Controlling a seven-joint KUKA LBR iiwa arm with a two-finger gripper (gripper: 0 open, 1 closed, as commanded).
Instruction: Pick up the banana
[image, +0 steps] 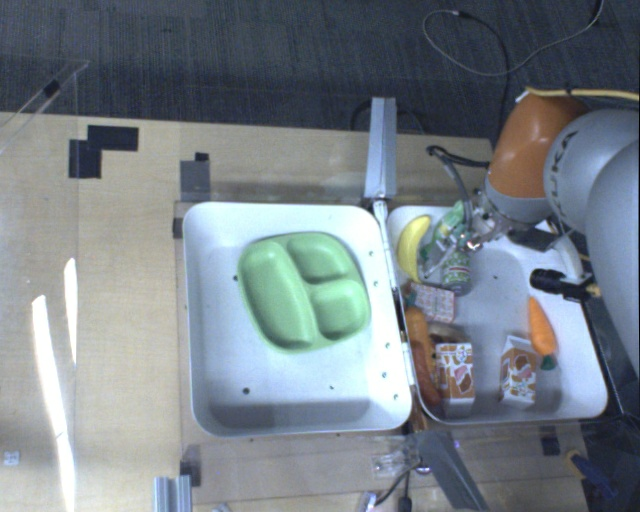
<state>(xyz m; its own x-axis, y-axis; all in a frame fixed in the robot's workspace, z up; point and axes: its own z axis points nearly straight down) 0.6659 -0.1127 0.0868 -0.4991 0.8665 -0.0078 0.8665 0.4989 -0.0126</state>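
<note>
Lying in the far left corner of the right-hand shallow white plastic bin (585, 405), the curved yellow banana (412, 246) rests against the wall that this bin shares with its neighbour. You can see it sits on the bin floor, so the lift is not yet done.

Just to the right of the banana hangs the two-finger metal gripper (447, 252), low over a clear bottle with a green label (456, 268). Glare and clutter blur the tool there, so you cannot tell from this view whether it is released or clenched, and nothing shows the banana caught in it. The grey arm with its orange band (525, 150) reaches in from beyond the gripper, further right of the banana.

Nearer the camera than the banana you find a small checked packet (433, 300), a brown bread-like roll (421, 357), two small printed juice cartons (455, 373), and well to the right an orange carrot (541, 326).

Left of the banana, across the shared wall, the other white bin (210, 390) holds a pale green divided tray (303, 290).

By my judgement the approach is made, while grasp and lift remain.
</note>
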